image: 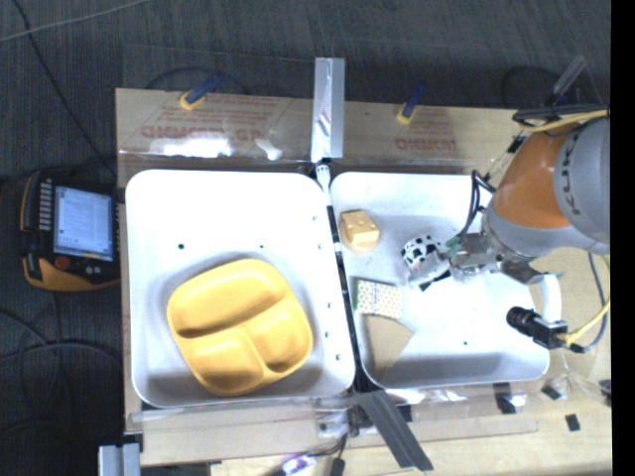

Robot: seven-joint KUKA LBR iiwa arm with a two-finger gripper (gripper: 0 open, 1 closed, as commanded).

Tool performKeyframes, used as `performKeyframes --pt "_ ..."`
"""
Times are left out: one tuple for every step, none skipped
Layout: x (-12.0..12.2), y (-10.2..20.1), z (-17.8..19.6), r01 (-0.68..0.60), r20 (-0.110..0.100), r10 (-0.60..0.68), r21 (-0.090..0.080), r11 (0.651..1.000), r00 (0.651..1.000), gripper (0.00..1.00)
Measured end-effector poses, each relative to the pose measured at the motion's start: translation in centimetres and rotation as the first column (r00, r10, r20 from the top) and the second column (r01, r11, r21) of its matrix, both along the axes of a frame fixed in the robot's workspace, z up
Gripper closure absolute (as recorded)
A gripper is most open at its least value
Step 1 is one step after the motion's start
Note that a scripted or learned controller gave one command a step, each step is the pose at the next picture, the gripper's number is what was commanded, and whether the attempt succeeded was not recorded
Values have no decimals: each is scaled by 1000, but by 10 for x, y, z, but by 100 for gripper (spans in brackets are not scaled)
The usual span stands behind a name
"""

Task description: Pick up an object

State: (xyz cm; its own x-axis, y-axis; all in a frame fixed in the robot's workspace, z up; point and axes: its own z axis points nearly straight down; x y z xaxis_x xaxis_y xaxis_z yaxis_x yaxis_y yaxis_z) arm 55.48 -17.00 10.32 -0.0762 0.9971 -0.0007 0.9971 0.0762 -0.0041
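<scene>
Gripper (pixel 444 262) low in the right bin (pixel 437 365), touching a black-and-white object (pixel 420 253) near the middle; finger spread impossible to tell. Yellow block (pixel 360 229) nearby, untouched.

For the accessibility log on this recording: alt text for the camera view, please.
A grey and orange robot arm reaches from the right into the right bin, its gripper beside a black-and-white object. That bin also holds a pale yellow block and a patterned card; the left bin holds a yellow divided tray.
</scene>
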Motion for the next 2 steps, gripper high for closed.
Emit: performKeyframes --pt "0 2 7 -2 -3 2 3 1000 1000 100" --pt "51 59 110 233 0 -233 -3 972 972 100"
